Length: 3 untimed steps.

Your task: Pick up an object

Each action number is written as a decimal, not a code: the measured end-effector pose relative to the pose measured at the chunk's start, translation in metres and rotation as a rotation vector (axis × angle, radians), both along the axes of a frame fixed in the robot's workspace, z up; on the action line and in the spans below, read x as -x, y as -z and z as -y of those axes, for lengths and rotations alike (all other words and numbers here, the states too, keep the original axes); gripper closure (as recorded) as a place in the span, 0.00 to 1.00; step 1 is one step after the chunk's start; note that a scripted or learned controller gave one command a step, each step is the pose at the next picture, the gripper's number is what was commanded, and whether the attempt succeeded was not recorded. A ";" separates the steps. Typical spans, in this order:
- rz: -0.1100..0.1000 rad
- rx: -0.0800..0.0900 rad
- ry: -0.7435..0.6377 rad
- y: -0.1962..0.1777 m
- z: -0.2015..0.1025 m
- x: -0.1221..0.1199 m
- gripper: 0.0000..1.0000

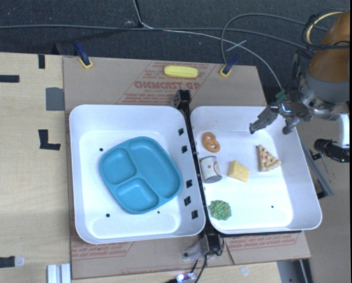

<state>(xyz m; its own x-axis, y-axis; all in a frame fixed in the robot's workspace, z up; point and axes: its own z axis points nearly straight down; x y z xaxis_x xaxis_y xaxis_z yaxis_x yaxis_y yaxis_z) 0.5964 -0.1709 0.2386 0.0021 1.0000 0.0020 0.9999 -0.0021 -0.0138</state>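
Observation:
The right bin [293,217] holds several small items: a pretzel [210,141], a small can [210,169], a yellow cheese wedge [239,171], a pizza slice [267,158] and a green broccoli piece [220,209]. My gripper [276,121] hovers over the right bin's upper right corner, above and to the right of the pizza slice. Its two dark fingers are spread apart, open, with nothing between them.
The left bin [84,158] contains a blue divided plate [140,174]. A yellow banana-like object [180,71] lies on the cardboard behind the bins. Clamps [83,56] sit at the cardboard's back edge, and cables run across the dark backdrop.

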 end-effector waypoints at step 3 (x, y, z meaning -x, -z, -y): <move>0.006 0.002 -0.002 0.104 0.010 0.003 0.00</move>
<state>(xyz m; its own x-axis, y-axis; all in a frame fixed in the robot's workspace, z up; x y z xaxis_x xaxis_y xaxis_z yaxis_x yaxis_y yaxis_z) 0.5938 -0.1813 0.1350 -0.0003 1.0000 0.0000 1.0000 0.0003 -0.0076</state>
